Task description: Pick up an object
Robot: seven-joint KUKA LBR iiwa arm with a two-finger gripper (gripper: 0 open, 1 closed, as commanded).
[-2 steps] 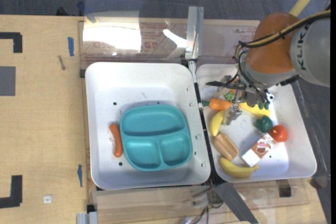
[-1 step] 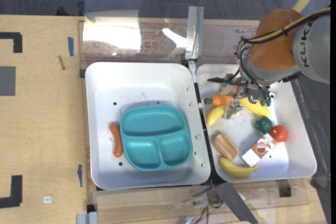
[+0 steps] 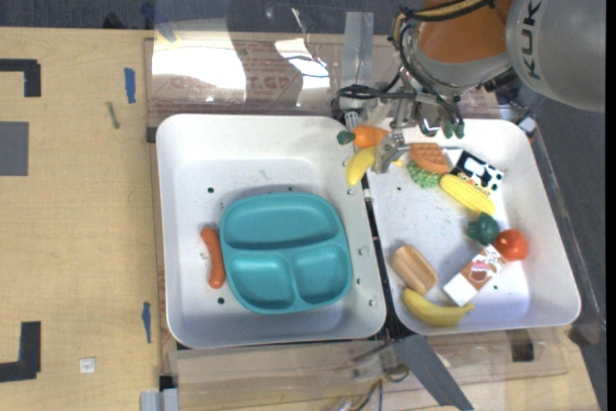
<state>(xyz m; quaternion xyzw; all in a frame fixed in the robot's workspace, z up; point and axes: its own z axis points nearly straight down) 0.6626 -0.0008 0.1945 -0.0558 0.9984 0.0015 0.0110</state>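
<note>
My gripper point(image 3: 393, 147) hangs below the orange-banded wrist at the back left corner of the right bin point(image 3: 549, 207). Just to its left, an orange carrot-like toy point(image 3: 366, 138) and a small yellow banana point(image 3: 358, 166) lie on the divide between the two bins. To its right, close by, are a salmon-coloured piece point(image 3: 430, 157) and a green leafy toy point(image 3: 421, 175). I see nothing lifted off the bin floor.
The right bin also holds a corn cob point(image 3: 467, 194), a black-and-white tag point(image 3: 478, 170), a green pepper point(image 3: 483, 229), a tomato point(image 3: 512, 244), a bun point(image 3: 414, 267), a carton point(image 3: 474, 274) and a banana point(image 3: 433, 308). The left bin point(image 3: 183, 168) holds a teal tray point(image 3: 284, 250) and a sausage point(image 3: 214, 257).
</note>
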